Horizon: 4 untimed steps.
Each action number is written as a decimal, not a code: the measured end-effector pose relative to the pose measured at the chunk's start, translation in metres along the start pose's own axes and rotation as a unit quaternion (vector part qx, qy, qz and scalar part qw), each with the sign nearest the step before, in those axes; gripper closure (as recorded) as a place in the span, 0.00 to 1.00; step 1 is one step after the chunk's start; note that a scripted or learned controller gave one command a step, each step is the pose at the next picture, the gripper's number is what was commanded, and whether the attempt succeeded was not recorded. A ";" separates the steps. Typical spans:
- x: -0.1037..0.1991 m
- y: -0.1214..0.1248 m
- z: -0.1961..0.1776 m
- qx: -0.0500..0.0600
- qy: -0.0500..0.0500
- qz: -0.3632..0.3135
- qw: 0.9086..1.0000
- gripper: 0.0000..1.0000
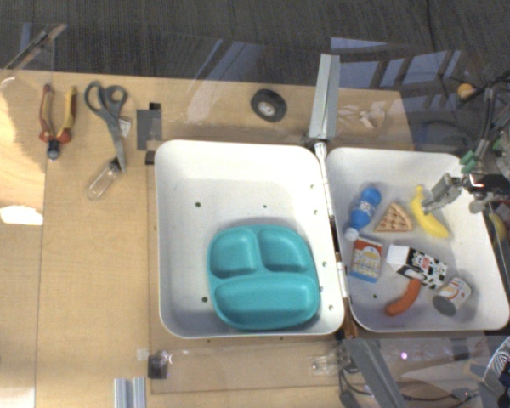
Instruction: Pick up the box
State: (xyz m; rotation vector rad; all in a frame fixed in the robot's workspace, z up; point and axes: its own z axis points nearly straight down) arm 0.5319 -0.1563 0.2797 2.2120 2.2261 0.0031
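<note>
The box (366, 260) lies flat near the left wall of the right bin (484, 317), a small carton with a red-and-white printed face, just below a blue bottle (365, 206) and left of a black-and-white carton (423, 266). The claw (446, 191) hangs at the bin's right side, over the top of the banana (428, 215), and nothing sits between its prongs; whether they are spread or shut I cannot tell at this size. To do the step well, the claw should probably travel left across the bin toward the left wall, line its prongs across the box's narrow sides, and come down squarely, because the cardboard looks slick and thin and may slide or tip against the wall. The gap to the wall looks tight, so a grip along the other axis may be safer. Nearby things vary: a triangular pizza slice (395, 218) with a ridged crust, a smooth curved sausage (403, 299), a shiny round can (451, 296). The left bin (178, 185) holds a teal tray (263, 277), glossy moulded plastic with three compartments.
</note>
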 end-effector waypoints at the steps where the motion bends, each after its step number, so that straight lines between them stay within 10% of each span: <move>1: 0.060 0.010 0.165 0.001 0.001 -0.062 0.998 0.00; 2: 0.068 -0.020 0.189 -0.008 -0.001 -0.046 0.999 0.00; 3: 0.068 -0.017 0.178 -0.012 -0.003 -0.048 0.999 1.00; 4: 0.103 -0.043 0.068 -0.001 0.000 -0.025 1.000 1.00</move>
